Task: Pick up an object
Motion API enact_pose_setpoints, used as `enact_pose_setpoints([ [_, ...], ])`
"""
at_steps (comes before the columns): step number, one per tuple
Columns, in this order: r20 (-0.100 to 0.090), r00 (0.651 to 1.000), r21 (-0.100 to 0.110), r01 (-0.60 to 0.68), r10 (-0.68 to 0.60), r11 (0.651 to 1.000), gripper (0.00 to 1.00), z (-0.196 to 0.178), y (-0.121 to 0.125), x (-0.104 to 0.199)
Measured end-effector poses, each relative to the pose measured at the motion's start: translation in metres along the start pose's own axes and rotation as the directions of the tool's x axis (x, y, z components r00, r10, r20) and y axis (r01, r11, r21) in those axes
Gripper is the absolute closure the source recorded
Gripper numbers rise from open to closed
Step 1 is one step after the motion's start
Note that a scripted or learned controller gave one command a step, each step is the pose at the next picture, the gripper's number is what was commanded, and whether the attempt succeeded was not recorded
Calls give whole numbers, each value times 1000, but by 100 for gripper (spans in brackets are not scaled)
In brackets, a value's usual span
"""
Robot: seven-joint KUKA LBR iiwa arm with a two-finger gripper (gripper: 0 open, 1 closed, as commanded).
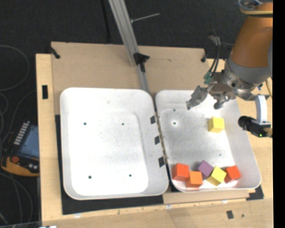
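Note:
My gripper (207, 101) hangs over the back of the right bin (180, 127), its two grey fingers spread apart with nothing between them. A yellow cube (215, 124) lies alone in that bin, a little in front and to the right of the fingertips. Along the bin's front edge sit several blocks: a red-orange one (181, 171), an orange one (195, 178), a purple one (205, 168), a yellow one (218, 175) and a red one (232, 173).
The left bin (107, 141) sits beside the right one, with black clips (157, 139) along the shared edge. A slanted metal pole (127, 32) rises behind the bins. A black fitting (249, 124) sticks out at the right bin's right rim.

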State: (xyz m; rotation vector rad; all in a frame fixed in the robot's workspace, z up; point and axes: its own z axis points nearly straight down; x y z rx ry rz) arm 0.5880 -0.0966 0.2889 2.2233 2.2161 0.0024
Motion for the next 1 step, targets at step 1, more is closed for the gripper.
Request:
enact_pose_setpoints([
  [1,3,1000,0,1,-1,1000,0,-3,17,-50],
])
